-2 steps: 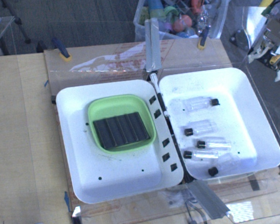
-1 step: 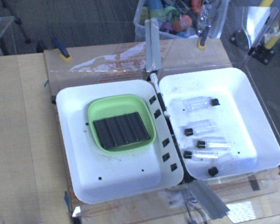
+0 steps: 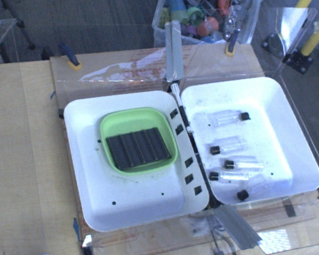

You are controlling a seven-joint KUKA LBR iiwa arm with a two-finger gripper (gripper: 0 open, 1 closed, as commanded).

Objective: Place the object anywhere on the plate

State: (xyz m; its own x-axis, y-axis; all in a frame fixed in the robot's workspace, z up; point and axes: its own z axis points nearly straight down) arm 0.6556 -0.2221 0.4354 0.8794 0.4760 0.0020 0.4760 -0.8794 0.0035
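A green square plate [image 3: 137, 140] sits in the left white bin [image 3: 91, 176], and a dark ribbed block [image 3: 137, 148] lies flat on it. Right of the plate, the right white bin [image 3: 285, 133] holds four clear black-capped vials [image 3: 230, 118] and one loose black cap [image 3: 242, 196].

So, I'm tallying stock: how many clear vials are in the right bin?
4, all in the right bin: rear, middle, two at the front. More may escape notice, being transparent.

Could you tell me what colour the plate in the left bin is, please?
The plate is light green, with a dark grey ridged object lying on it; the camera view shows this clearly.
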